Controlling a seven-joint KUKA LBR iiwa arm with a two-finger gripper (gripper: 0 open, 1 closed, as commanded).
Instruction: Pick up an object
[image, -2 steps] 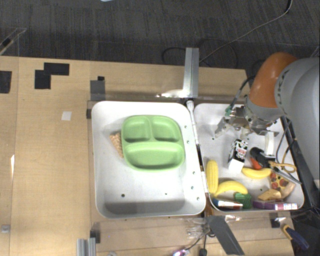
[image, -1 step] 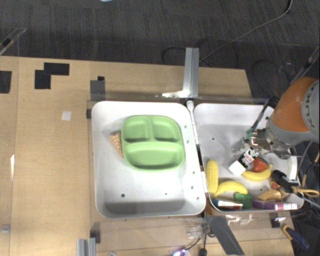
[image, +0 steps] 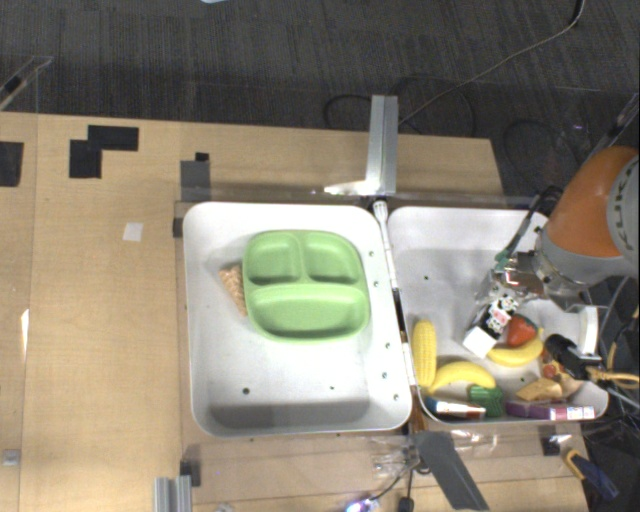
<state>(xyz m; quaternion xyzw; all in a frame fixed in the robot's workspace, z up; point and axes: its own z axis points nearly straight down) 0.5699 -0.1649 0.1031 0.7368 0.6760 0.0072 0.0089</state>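
Right bin (image: 440, 240): tool (image: 505, 290) hovers over the bottle (image: 495, 322).

The wooden bench (image: 90, 330) fills the frame's left and middle, carrying two white bins (image: 290, 415) side by side.

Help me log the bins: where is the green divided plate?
The green divided plate lies in the left bin, toward its back, beside the divider.
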